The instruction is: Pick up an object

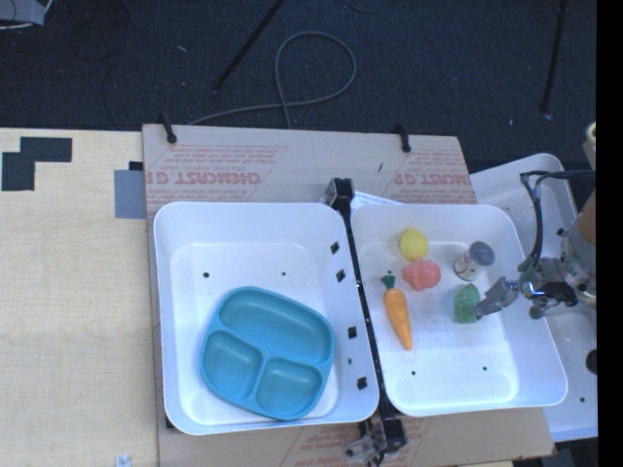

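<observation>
Two bins: white and shallow, side by side on the counter (78,290), one at the view's left (180,232), one at its right (526,377).
Tool: the tool (487,305) reaches in over the right bin's right rim, its grey tip low and just beside the green toy; whether the tip is open or closed cannot be told from this view.
Arm: grey links and a dark cable (533,212) show at the right edge, above the bin's right wall.
Green toy: a small green vegetable-like piece (466,304) lies on the right bin's floor, touching or nearly touching the tool's tip; nothing shows it between the fingers.
Round piece: a small grey-and-tan disc-like object (481,255) sits just above the green toy, near the bin's upper right.
Pink toy: a pink, strawberry-like piece (421,274) lies near the bin's middle, left of the green toy.
Yellow toy: a lemon-like piece (414,243) touches the pink one from above.
Carrot: an orange toy carrot (398,319) with a green top lies at a slant, below and left of the pink toy.
Left bin contents: a blue three-compartment plate (268,350), tilted, fills its lower half.
Underlay: brown printed cardboard (292,168) lies beneath both bins.
</observation>
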You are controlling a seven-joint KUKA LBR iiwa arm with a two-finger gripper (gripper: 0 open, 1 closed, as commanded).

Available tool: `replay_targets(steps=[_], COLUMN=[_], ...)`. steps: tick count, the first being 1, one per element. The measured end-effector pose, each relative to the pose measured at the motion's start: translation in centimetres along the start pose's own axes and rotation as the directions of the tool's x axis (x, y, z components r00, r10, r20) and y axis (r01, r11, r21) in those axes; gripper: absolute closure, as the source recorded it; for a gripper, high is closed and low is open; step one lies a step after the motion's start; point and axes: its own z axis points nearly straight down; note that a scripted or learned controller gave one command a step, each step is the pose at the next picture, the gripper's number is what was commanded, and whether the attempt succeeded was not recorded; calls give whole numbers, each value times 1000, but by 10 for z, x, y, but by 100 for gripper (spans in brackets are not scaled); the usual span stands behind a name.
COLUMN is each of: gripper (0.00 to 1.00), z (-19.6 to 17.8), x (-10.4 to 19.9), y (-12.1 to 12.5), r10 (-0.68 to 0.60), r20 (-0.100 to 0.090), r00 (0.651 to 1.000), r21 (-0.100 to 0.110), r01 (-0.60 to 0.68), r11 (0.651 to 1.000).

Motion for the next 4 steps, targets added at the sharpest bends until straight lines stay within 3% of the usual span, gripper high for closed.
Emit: replay_targets(steps=[1, 4], gripper=[0, 0], z=[-6, 143], x=[0, 12], y=[2, 15], r10=[-3, -2], r20=[2, 2], r00=[1000, 1000], r21=[-11, -11], r01=[3, 2], r11=[1000, 1000])
